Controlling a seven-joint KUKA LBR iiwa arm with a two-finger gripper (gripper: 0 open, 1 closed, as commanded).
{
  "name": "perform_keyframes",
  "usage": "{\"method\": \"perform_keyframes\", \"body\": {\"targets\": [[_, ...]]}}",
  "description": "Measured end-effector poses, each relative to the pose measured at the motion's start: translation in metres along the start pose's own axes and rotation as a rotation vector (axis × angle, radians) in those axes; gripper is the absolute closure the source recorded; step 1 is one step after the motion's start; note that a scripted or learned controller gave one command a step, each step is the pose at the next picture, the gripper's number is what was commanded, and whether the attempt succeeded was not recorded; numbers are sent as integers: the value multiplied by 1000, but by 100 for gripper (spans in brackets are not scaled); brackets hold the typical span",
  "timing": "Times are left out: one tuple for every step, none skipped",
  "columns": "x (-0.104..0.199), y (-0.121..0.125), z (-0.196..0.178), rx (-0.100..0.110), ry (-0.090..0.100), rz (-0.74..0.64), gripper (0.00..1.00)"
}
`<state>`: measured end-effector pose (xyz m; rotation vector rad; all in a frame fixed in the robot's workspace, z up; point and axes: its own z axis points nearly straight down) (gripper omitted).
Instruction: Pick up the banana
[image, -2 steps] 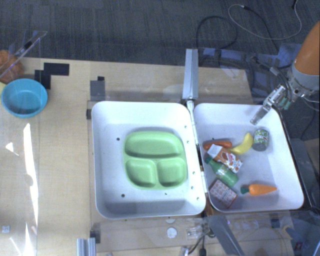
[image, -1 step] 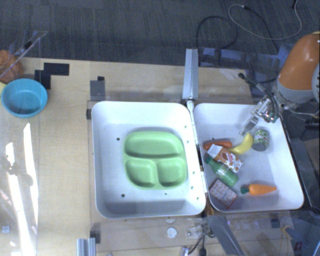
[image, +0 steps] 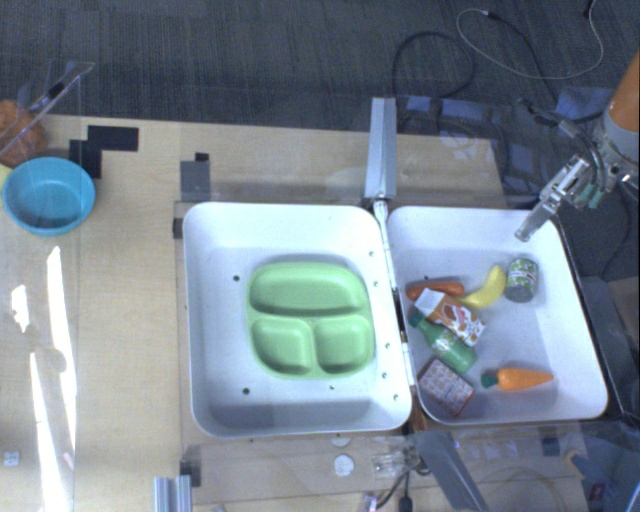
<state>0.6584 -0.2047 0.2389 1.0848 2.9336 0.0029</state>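
The yellow banana lies curved in the right bin, near its middle. A small can touches its right end and an orange-and-white carton lies at its lower left. My gripper hangs over the bin's far right corner, above and to the right of the banana and apart from it. Nothing is seen in its grasp.
Also in the right bin are a green bottle, a carrot and a brown box. The left bin holds a green divided tray. A blue bowl sits on the bench at far left.
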Motion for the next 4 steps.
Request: {"method": "perform_keyframes", "body": {"targets": [[-4, 5, 92, 0, 4, -318, 0], [-4, 3, -44, -1, 0, -308, 0], [-2, 3, 35, 0, 5, -401, 0], [4, 1, 76, -1, 4, -560, 0]]}}
